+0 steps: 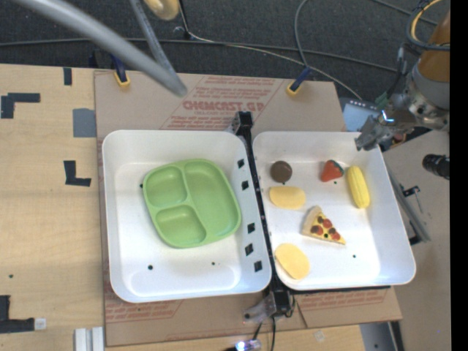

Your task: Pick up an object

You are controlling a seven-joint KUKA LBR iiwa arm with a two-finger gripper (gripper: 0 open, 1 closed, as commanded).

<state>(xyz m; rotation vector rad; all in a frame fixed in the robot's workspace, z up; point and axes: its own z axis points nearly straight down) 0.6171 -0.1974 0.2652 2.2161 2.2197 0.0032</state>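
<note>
The right bin holds several toy foods: a brown round piece, a red strawberry, a yellow corn cob, a pale yellow oval piece, a pizza slice and a second yellow oval. My gripper hangs over the bin's far right corner, above and to the right of the strawberry and corn. Nothing shows between its dark fingertips.
The left bin bears a green divided plate. A black clip divider runs between the bins. Cables cross the dark surface behind. A grey pole slants across the top left.
</note>
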